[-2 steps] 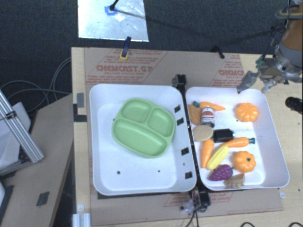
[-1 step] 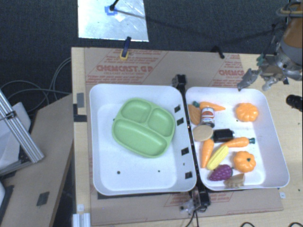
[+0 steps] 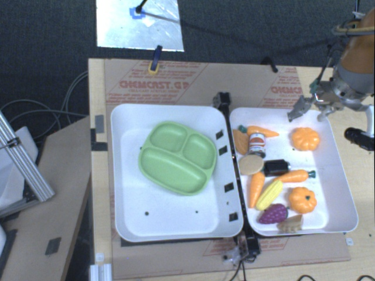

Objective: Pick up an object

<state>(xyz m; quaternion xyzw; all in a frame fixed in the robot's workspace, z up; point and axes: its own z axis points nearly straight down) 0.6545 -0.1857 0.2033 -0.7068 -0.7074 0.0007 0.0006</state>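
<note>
White bins: two shallow ones side by side on the counter [image 3: 176, 78], left bin [image 3: 126, 215] mid-frame, right bin [image 3: 340, 204] right of centre.
Left bin contents: green divided plate [image 3: 177, 157], tilted a bit, nothing on it.
Right bin contents: all the toy food, crowded together, so any pick has neighbours close by.
Candidate targets: upper pumpkin [image 3: 306, 138] at upper right of the right bin, well apart from the rest; lower pumpkin [image 3: 302, 199] near carrot [image 3: 293, 176] and corn [image 3: 269, 193]; small can [image 3: 256, 144] touching a carrot piece; grapes [image 3: 273, 214] at lower edge.
End effector [image 3: 310, 111]: upper right of frame, over the right bin's far rim, two fingers spread apart, nothing between them.
Arm: grey with orange band, coming in from right edge.
Why there: judged as hovering just above and beside the upper pumpkin, spread ready for a descent; likely target since it is nearest and isolated.
Task status: nothing picked up yet, every object lying in the bin.
Risk: round pumpkin may slip or roll from a two-finger pinch.
</note>
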